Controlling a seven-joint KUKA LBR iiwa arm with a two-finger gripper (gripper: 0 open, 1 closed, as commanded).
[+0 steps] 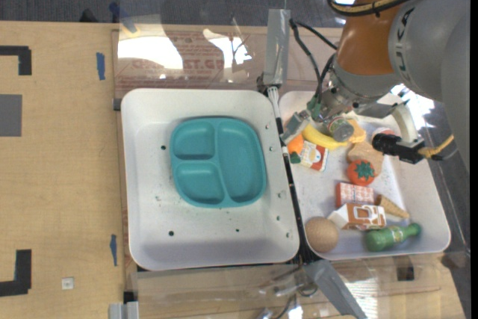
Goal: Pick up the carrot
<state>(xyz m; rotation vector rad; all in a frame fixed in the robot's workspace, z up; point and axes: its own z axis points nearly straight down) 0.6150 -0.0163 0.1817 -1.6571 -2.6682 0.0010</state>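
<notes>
— So, where does the hand (328,114) sit?
— Low over the far left part of the right bin (427,194), just above the banana (323,137). Open or closed: cannot tell, the wrist covers it.
— And the carrot?
— Carrot (296,141) lies in the right bin, close against its left wall. Short, orange. The banana's left end is just beside it, and a small white carton (314,155) touches its near side. The hand is near, up and to the right of it; contact unclear.
— Rest of that bin?
— Red tomato (363,172) mid-bin. Brown egg (322,233) and green bottle (391,235) along the near edge, apart from the carrot.
— Left bin?
— Left bin (142,220) holds a teal divided plate (219,162), lying flat at its middle.
</notes>
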